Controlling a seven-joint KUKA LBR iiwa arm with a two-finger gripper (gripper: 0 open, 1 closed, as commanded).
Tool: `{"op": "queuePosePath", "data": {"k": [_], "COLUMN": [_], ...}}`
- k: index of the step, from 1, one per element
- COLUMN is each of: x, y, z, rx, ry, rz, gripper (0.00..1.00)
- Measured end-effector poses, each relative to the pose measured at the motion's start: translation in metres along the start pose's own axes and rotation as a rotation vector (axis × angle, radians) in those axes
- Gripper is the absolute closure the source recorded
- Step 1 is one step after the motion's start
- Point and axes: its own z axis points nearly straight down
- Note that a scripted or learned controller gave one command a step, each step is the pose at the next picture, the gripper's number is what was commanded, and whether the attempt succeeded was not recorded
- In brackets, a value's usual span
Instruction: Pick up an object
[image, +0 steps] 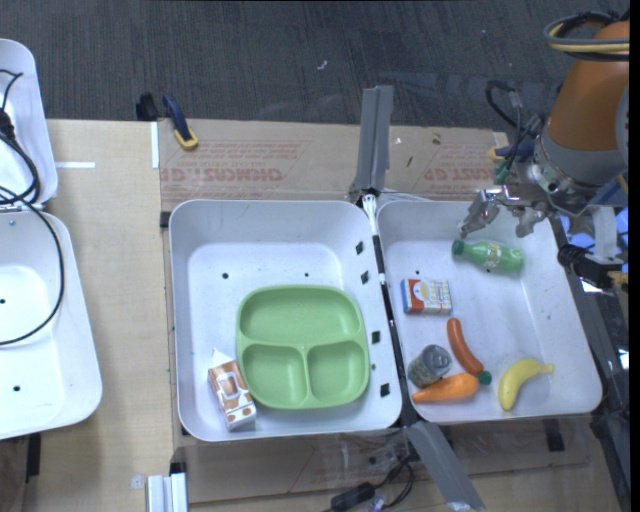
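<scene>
My gripper (503, 220) hangs over the back of the right bin (560, 300), open, with nothing between its fingers. A green bottle (490, 256) lies on its side just in front of and below the fingertips, apart from them. Further forward in the same bin lie a small red, white and blue box (427, 296), a sausage (463, 345), a grey can (432, 363), a carrot (447, 388) and a banana (522, 381). In the left bin (200, 270) sit a green divided plate (302, 346) and a small orange and white carton (231, 393).
A grey post (375, 140) rises at the back where the two bins meet. A blue and yellow clamp (180, 122) lies on the bench at the back left. White basins with black cables (30, 300) stand at the far left.
</scene>
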Motion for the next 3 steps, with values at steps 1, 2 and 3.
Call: {"op": "queuePosePath", "data": {"k": [1,2,3], "x": [-0.079,-0.083,-0.084], "y": [0.020,0.011,0.011], "z": [0.110,0.133,0.126], "rx": [0.000,-0.008,-0.006], "ry": [0.001,0.005,0.002], "rz": [0.000,-0.109,-0.109], "gripper": [0.00,0.00,1.00]}}
